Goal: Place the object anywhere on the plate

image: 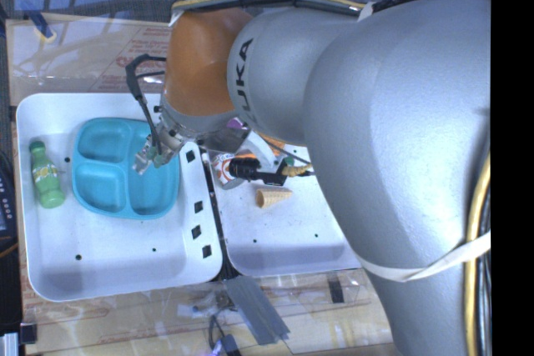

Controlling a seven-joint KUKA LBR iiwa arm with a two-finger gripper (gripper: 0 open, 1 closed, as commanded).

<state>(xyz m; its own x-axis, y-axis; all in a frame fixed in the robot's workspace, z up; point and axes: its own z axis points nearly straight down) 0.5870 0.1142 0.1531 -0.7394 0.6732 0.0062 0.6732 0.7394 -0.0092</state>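
The hand (148, 156) hangs low over the right side of the blue divided plate (108, 179), about where the ridges between its compartments meet. That fits a drop onto the plate, since the task allows any spot on it. Whether the hand is spread, pressed together or pinching something I cannot tell, as its tip is small and blurred against the blue. I therefore cannot say whether the object to be placed is in it. The plate lies flat in the left bin (108, 271), probably so it stays put under a release. A green bottle (46, 175) lies just beside it on the far side, apart from its rim. In the right bin (284, 250) lies a tan cone (274, 196). Both bins sit on the surface (83, 46). By count there are two bins, one plate with three compartments, one bottle and one cone. Anything else under the arm is too hidden to count.
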